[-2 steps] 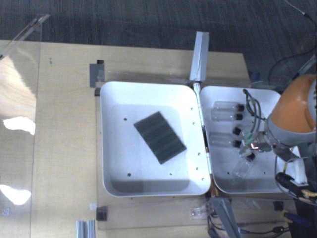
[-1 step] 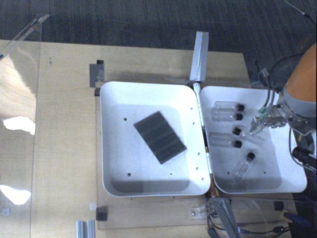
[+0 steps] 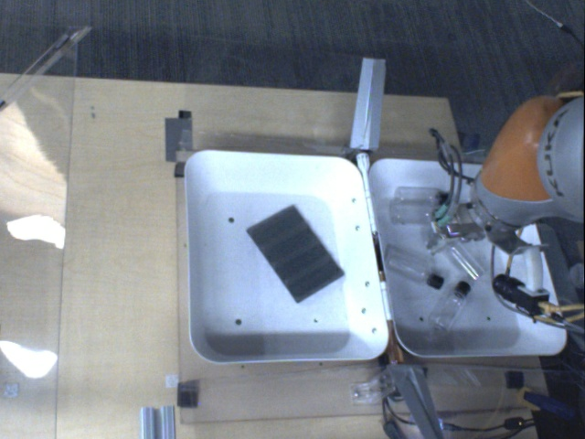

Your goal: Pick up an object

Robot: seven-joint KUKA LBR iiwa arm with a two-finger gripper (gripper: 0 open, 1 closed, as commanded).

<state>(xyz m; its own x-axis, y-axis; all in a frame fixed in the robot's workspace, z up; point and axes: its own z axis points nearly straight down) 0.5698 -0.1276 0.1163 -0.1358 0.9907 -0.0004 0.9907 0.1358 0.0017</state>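
Grey arm with orange band (image 3: pixel 526 167) reaches over right shallow white bin (image 3: pixel 416 337). Gripper (image 3: pixel 450 229) sits low mid-bin among clear plastic vials with black caps (image 3: pixel 448 305). Gripper state: cannot tell. Dark grey ribbed rectangular pad (image 3: pixel 295 252) lies at centre of left white bin (image 3: pixel 206 245).

A: We look from one fixed camera above the bench (image 3: pixel 110 245), slanted downward.
B: Both white bins (image 3: pixel 206 273) fit; we see the arm (image 3: pixel 535 167) entering right.
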